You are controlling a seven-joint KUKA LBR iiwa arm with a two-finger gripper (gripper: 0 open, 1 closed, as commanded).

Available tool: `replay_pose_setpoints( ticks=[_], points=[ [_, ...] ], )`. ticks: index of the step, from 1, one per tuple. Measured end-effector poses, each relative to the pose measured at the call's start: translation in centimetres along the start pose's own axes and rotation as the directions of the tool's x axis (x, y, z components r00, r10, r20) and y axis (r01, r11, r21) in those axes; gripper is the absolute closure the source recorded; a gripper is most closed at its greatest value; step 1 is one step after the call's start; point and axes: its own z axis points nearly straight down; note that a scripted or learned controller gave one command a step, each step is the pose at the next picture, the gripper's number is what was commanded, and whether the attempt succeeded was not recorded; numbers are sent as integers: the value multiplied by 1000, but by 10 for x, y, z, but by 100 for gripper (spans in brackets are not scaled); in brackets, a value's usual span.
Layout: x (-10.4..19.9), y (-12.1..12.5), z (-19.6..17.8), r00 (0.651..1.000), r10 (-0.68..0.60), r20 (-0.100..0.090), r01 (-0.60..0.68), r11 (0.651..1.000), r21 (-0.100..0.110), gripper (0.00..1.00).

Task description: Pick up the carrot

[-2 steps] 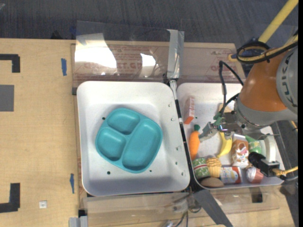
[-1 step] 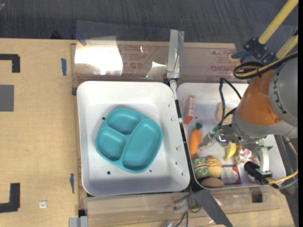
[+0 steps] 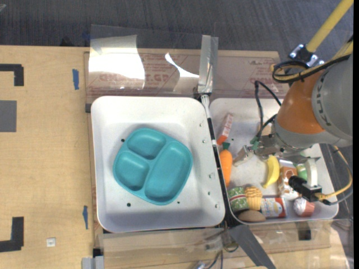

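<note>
A: Layout first, big to small?
B: Tabletop [image 3: 45, 150] carrying two white bins side by side. Left bin [image 3: 106, 111] mid-tabletop, holding a teal divided plate [image 3: 152, 166]. Right bin [image 3: 247, 108] toward the tabletop's right edge, cluttered. Grey-and-orange arm [image 3: 314, 105] coming in over that right edge.

A: Clutter?
B: Banana [image 3: 272, 170] mid-bin, corn [image 3: 252, 195] nearer the tabletop's front edge, and a red-and-white packet [image 3: 225, 128] further back. Small bottles and cans at the front right corner, too jumbled to sort.

A: Target?
B: Carrot [image 3: 225, 164] in the right bin, lying along the wall shared with the left bin, packet just behind it, corn just in front. Not lifted, resting on the bin floor.

A: Claw?
B: Claw [image 3: 249, 150] low in the bin, just right of the carrot, between it and the banana. Apart from the carrot, nothing seen in it. Spread or pressed together: cannot tell, too small and dark.

A: Step?
B: Probably approach, grasp not yet made.

A: Next move?
B: Likely a short shift toward the shared wall, centring over the carrot, then down and closing. Tight against the wall, so little room on that side.
</note>
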Motion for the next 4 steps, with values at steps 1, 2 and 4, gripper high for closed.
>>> replay_pose_setpoints(
  ticks=[1, 2, 4],
  points=[
    [35, 24, -96, 826, 564, 2, -564, 826, 7, 0],
    [-42, 40, -5, 805, 593, 1, -593, 805, 8, 0],
    [7, -1, 0, 663, 748, 0, -748, 663, 1, 0]
  ],
)
